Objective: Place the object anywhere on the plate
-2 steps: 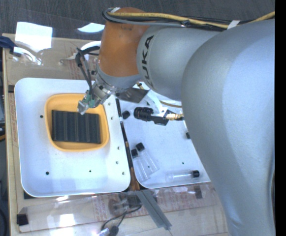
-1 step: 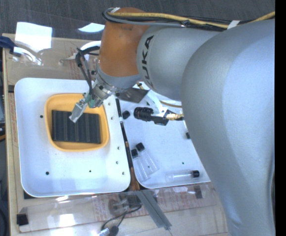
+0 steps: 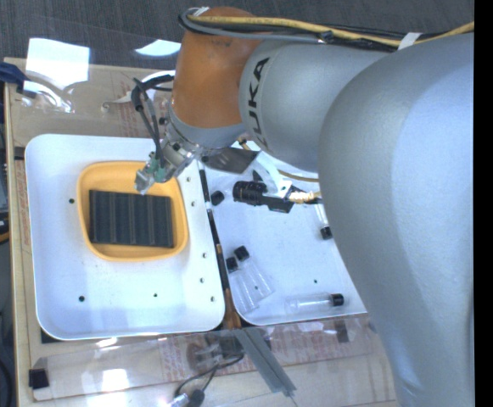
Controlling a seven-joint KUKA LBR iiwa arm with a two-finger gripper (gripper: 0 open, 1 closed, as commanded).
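Plate [image 3: 87, 203]: a yellow plate is seen lying flat in the left bin [image 3: 59, 299], toward that bin's upper half. A dark ribbed insert [image 3: 136, 219] is set across its middle.
Gripper [image 3: 153, 176]: positioned low over the plate's upper right corner, just inside the rim and beside the top right corner of the ribbed insert. It is carried by the arm [image 3: 221, 66], which reaches in from the right.
Gripper opening: cannot be told, as the tip is small in this view and its outline is blurred.
Object: a small greenish piece [image 3: 147, 181] is seen at the gripper tip. It is judged to be the object of the task, though it cannot be ruled out that it belongs to the tool. Whether it is gripped or already rests on the plate cannot be told.
Right bin [image 3: 297, 261]: small black pieces [image 3: 240, 253] and a clear tube [image 3: 312, 302] with a black cap are seen lying loose, well apart from the plate. None is judged to be the object in hand.
Done, as judged: carriage to the plate appears complete, since the tip is located over the plate.
Left, as judged: release of the piece and clearing of the arm. The task can be counted as finished only when the piece is seen lying free on the plate.
Risk: the tip is close to the rim, so a piece let go here could be tipped off the lip onto the bin floor.
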